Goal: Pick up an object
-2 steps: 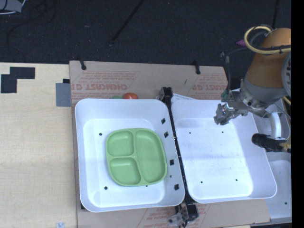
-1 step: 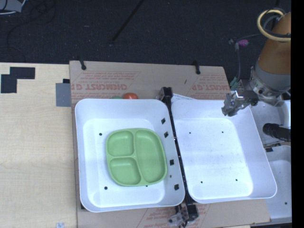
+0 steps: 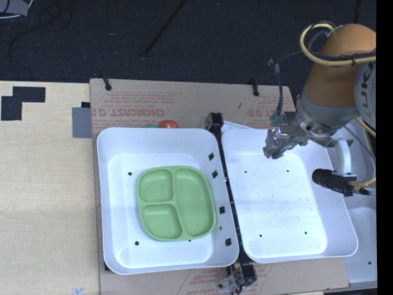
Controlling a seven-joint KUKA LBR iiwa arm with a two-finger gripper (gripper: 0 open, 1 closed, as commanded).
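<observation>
Two shallow white bins sit side by side on a cardboard-covered bench, seen from above at a slant. Left of centre, the left bin holds a green divided plate with three compartments, lying flat on the bin floor toward its lower half. Beyond that bin's far rim, a small red-orange object rests on the cardboard. At upper right, the grey arm with its orange band reaches in, its gripper hanging over the far edge of the right bin, well apart from the plate. Whether its fingers are spread or closed cannot be told; nothing is seen between them.
</observation>
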